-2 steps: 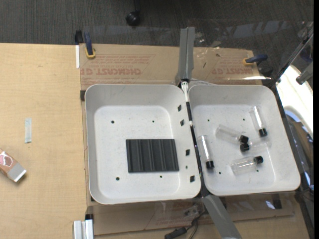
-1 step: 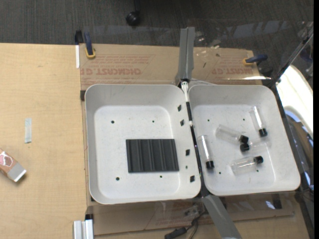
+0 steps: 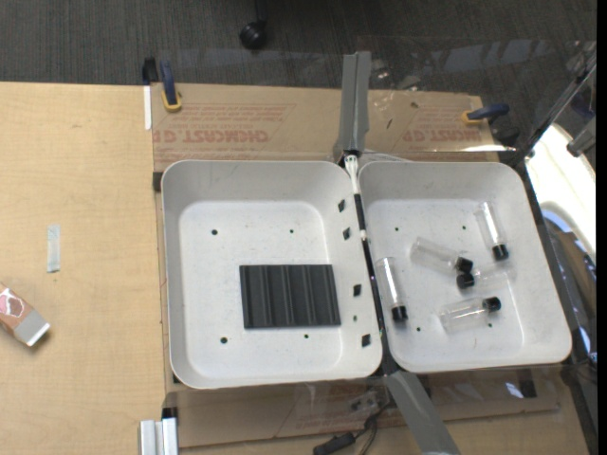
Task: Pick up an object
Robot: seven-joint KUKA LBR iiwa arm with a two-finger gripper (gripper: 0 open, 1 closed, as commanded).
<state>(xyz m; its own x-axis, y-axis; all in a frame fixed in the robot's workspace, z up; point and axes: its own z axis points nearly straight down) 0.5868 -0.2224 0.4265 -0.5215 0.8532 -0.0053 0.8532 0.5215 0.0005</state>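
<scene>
The right bin (image 3: pixel 531 207) holds several clear plastic tubes with black caps. One tube (image 3: pixel 390 287) lies along the bin's left wall, cap toward the front. Another tube (image 3: pixel 491 229) lies near the right wall. A third tube (image 3: pixel 438 253) lies in the middle, with a loose black cap (image 3: pixel 465 281) beside it. A short tube (image 3: pixel 469 311) rests near the front. In the left bin (image 3: pixel 190 197) a dark ribbed rectangular block (image 3: pixel 289 295) lies flat on the floor.
Both bins stand on cardboard (image 3: pixel 228 126) held by clamps (image 3: pixel 169 93) (image 3: pixel 484 114). A grey metal bar (image 3: pixel 356 102) rises between the bins at the back. On the wooden bench to the left lie a small grey strip (image 3: pixel 52 249) and a small packet (image 3: pixel 21 316).
</scene>
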